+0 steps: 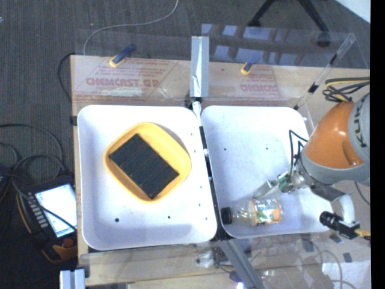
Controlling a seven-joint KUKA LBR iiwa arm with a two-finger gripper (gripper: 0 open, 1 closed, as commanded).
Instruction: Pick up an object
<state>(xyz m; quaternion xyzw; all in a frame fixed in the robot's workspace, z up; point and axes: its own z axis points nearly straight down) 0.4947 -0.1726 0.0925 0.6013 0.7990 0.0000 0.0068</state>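
Low over the right bin point(252, 131), the tool point(278, 184) hangs with its tip just above a small clear bottle point(255, 212); whether it is parted or closed cannot be told. That bottle lies on its side just below and left, long axis across the bin, black cap pointing left. Well apart, the left bin point(96, 221) holds a yellow dish point(180, 155).

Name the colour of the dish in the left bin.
Yellow dish, holding a dark slab; camera view.
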